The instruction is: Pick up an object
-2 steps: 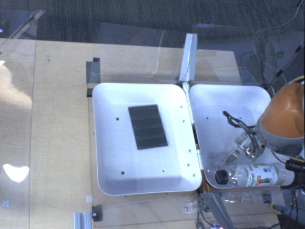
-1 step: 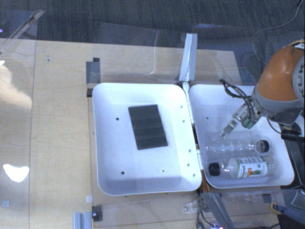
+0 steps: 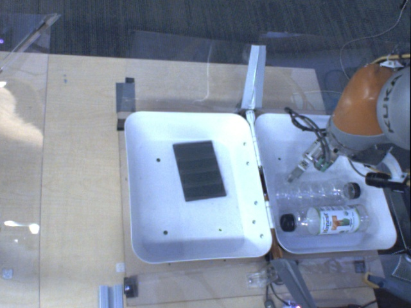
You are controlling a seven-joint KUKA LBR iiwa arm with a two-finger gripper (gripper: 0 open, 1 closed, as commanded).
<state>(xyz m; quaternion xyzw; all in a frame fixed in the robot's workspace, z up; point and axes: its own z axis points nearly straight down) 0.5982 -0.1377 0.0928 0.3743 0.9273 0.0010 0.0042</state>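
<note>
White plastic forms the two shallow bins that sit side by side on the pale wooden bench [image 3: 70,191]. The left bin [image 3: 144,236] carries a dark grey rectangular slab [image 3: 199,170] with faint ribs across its face; the slab lies flat near the bin's middle, slightly turned from the bin's edges and apart from every wall. The right bin [image 3: 276,136] holds two bottles lying on their sides near its front wall. The nearer one, a clear bottle with a printed label [image 3: 324,221], points its black cap toward the divider between the bins. Just behind it lies a second clear, unlabelled bottle [image 3: 318,191], its dark cap pointing the opposite way, toward the right wall; the two bottles run roughly parallel and lie very close together, though contact cannot be confirmed.

The grey arm with its orange band [image 3: 363,101] enters from the right and hangs over the rear half of the right bin. Its gripper [image 3: 300,171] slants down and to the left, with its tip just behind the unlabelled bottle's clear body. Nothing is seen between the fingers, and whether they are spread or closed cannot be told at this scale. A black cable [image 3: 305,122] loops from the wrist across the bin's back area. A metal post [image 3: 253,76] stands behind the seam between the bins.
</note>
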